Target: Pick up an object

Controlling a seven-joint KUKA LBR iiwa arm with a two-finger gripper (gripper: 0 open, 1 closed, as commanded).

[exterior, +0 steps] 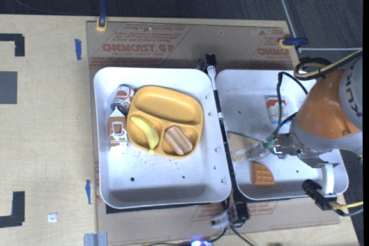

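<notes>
Camera view: hand (pixel 253 151) above waffle (pixel 263 173) (golden, gridded, square-ish).

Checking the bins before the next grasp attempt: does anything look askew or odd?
Slightly. In the left bin, the yellow divided tray sits tilted, pressing a can and small carton against the left wall. Dark specks dot the floor. The right bin's waffle piece lies flat.
</notes>
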